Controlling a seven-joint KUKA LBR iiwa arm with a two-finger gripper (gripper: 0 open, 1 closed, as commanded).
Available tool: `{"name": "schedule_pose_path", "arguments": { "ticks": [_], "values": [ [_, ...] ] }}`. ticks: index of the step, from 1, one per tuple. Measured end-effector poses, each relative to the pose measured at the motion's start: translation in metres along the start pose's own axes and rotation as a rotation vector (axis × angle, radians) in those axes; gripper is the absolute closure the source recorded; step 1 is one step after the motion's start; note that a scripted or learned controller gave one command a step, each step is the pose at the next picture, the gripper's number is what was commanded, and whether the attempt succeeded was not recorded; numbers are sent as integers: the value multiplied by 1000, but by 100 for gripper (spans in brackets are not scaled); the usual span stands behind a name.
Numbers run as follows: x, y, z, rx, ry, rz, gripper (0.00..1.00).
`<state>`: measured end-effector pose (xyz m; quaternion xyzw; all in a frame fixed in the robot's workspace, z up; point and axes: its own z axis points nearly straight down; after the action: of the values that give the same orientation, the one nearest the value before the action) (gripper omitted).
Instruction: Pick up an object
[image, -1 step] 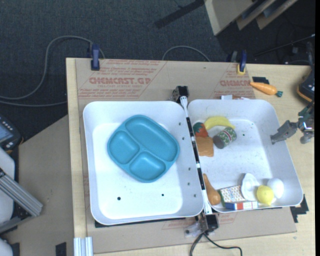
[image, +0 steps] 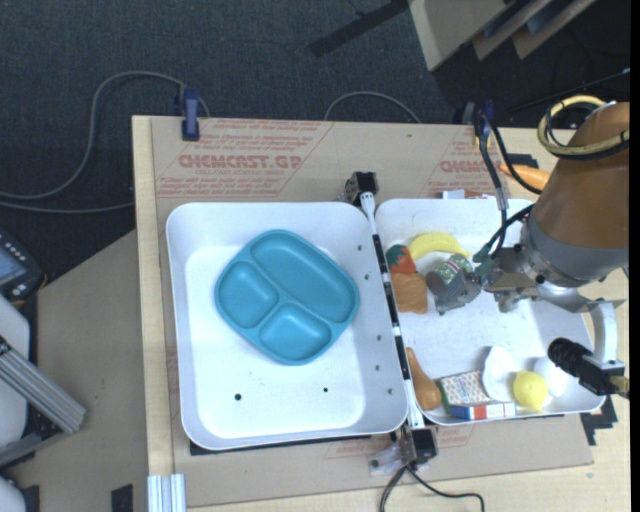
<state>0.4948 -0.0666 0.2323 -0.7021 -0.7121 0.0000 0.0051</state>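
Note:
The right bin (image: 560, 320) holds several small objects. At its left side lie a yellow banana (image: 436, 243), a red and green piece (image: 401, 260) and an orange piece (image: 409, 293). A small can with a green label (image: 451, 268) lies just below the banana. My gripper (image: 452, 290) is low over the bin's left part, right beside the can and the orange piece. Whether it touches either one is unclear. The grey arm with its orange band (image: 590, 190) covers the bin's upper right.
The left bin (image: 200, 400) holds a blue divided plate (image: 286, 296). Along the right bin's front edge lie an orange carrot (image: 421, 381), a small printed box (image: 469, 391), a white piece (image: 498, 364) and a yellow lemon (image: 530, 390). Cables run behind the bench.

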Motion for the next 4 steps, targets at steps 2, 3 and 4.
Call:
{"name": "schedule_pose_path", "arguments": {
  "ticks": [2, 3, 4],
  "values": [
    [-78, 168, 148, 30, 3, 4, 0],
    [-102, 132, 146, -3, -7, 17, 0],
    [-123, 167, 147, 21, 1, 8, 0]
  ]
}}
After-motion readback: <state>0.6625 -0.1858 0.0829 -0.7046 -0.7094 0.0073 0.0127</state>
